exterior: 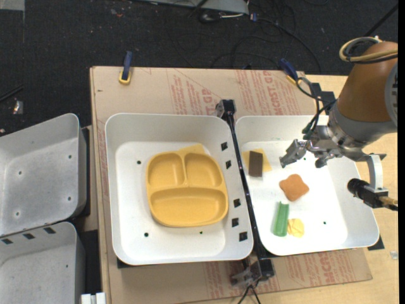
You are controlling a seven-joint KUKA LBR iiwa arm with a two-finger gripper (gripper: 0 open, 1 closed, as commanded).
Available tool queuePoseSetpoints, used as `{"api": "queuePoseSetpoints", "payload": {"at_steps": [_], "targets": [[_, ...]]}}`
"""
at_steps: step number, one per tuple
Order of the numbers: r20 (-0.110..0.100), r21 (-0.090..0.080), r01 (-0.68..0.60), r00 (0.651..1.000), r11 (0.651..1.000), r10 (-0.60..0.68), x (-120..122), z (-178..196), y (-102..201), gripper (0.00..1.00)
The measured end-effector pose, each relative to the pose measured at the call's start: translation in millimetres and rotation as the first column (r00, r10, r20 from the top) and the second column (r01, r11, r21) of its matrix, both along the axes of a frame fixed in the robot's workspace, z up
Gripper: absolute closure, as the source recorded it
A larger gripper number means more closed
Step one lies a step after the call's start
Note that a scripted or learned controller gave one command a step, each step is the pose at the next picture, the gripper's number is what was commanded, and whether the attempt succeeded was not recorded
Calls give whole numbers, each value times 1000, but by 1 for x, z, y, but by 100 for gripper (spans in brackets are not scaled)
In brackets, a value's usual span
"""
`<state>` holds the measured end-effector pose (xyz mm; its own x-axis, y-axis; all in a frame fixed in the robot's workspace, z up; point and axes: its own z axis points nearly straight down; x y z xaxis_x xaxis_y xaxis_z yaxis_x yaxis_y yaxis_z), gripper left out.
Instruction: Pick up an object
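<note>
From above, the gripper (306, 155) hangs over the right bin (354, 230) near its far edge, fingers spread apart with nothing between them; an orange piece (294, 187) lies just beneath and nearer, mid-bin; a brown block (255, 163) sits by the bin's left wall; a green stick (280, 218) and a yellow piece (295, 227) lie touching near the near edge; the left bin (126, 189) carries a yellow divided tray (186, 189) at its centre.
</note>
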<state>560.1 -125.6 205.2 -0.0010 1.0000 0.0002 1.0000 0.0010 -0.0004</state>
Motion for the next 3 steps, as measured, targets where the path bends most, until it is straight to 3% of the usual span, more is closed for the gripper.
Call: {"api": "queuePoseSetpoints", "payload": {"at_steps": [2, 3], "targets": [[-5, 1, 2, 1000, 1000, -2, -8, -97, 8, 0], [1, -1, 2, 1000, 1000, -2, -7, -113, 9, 0]]}}
